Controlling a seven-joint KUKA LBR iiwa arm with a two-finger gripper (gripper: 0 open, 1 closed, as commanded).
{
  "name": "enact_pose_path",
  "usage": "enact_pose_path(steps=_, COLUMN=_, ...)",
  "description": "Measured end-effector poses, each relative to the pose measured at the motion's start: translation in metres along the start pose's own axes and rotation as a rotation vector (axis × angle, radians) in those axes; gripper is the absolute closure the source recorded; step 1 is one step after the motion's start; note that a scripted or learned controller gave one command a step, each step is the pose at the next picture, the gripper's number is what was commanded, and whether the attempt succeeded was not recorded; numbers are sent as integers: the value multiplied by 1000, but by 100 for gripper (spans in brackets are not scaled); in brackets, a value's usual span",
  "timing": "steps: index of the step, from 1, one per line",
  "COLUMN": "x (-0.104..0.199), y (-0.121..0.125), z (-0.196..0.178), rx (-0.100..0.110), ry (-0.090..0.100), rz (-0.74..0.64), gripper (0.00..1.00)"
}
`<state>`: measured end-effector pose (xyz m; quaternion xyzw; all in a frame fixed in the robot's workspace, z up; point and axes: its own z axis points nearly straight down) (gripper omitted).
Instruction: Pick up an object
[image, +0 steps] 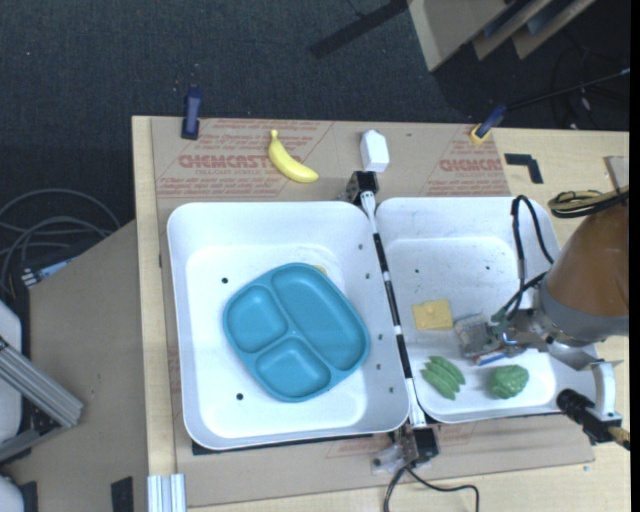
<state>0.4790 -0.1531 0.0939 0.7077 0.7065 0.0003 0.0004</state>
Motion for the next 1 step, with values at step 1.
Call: enact_pose_path(steps=1, x=101, y=91, z=-92, rx=-2, ry=2, rz=-5, gripper=100)
